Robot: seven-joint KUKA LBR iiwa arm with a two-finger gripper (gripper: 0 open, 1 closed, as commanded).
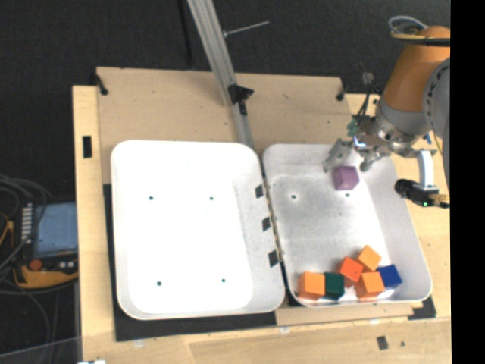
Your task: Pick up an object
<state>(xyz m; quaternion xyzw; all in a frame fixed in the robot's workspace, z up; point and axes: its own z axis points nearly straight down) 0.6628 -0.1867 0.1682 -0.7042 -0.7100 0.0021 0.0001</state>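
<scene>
A purple cube (345,177) sits near the far end of the right bin (318,218). My gripper (350,164) hovers at that end, and its two grey fingers (333,161) are spread wider than the cube. The cube shows just in front of the fingertips and is not clamped between them. In the bin's near right corner is a cluster of cubes: an orange one (311,283), a green one (334,284), further orange ones (352,268) and a blue one (389,275).
The left bin (189,226) lies beside the right one, with black clips (267,224) along the shared edge. A slanted metal rail (220,51) rises from the bench behind the bins. Cables and a blue box (53,230) lie off the bench to the left.
</scene>
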